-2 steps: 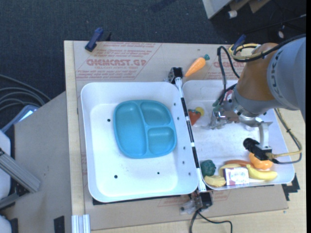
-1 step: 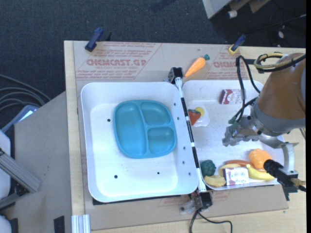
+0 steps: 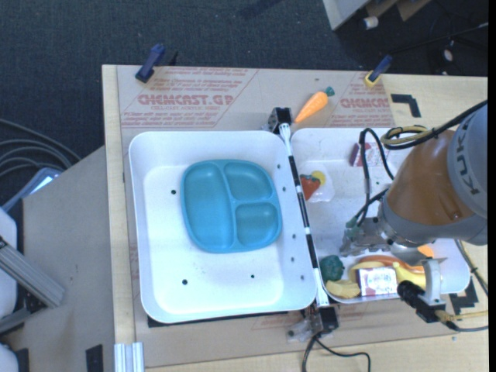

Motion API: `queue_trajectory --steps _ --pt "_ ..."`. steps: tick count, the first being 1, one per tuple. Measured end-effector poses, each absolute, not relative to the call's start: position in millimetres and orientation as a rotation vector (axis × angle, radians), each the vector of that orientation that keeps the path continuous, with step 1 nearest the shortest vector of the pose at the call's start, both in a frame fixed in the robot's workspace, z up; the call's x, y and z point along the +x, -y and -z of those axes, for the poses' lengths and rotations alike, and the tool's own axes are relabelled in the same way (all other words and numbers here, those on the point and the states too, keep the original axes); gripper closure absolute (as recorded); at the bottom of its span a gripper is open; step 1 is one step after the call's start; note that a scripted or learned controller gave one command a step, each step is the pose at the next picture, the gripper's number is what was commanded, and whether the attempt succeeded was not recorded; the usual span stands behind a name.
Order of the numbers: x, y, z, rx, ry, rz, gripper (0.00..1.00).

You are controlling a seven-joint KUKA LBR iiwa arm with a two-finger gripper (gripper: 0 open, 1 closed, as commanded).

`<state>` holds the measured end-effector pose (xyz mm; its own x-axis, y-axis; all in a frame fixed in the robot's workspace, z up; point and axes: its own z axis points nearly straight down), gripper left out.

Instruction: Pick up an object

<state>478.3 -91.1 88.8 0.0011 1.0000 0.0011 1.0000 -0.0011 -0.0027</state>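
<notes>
My gripper (image 3: 358,237) hangs low over the right bin (image 3: 333,142), under the grey arm with its orange band (image 3: 425,184). Just below it lie a dark green object (image 3: 332,266), a yellow banana-shaped toy (image 3: 342,288) and a red-and-white packet (image 3: 377,278) near the bin's front wall. A small red and yellow item in clear wrap (image 3: 312,185) rests further back by the divider. Nothing can be seen held in the gripper, and the arm hides much of the bin's right side.
The left bin (image 3: 151,208) holds a blue divided plate (image 3: 231,204). An orange toy carrot (image 3: 312,105) lies on the bench behind the bins. Blue clamps (image 3: 149,63) sit at the bench's back edge. Cables (image 3: 387,138) loop near the arm.
</notes>
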Motion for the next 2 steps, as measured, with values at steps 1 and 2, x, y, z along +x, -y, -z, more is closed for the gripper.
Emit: queue_trajectory --steps 1,2 --pt "478.6 91 -99 -2.222 2.218 0.0 1.0" --pt "479.3 60 -185 -2.22 2.221 0.0 1.0"
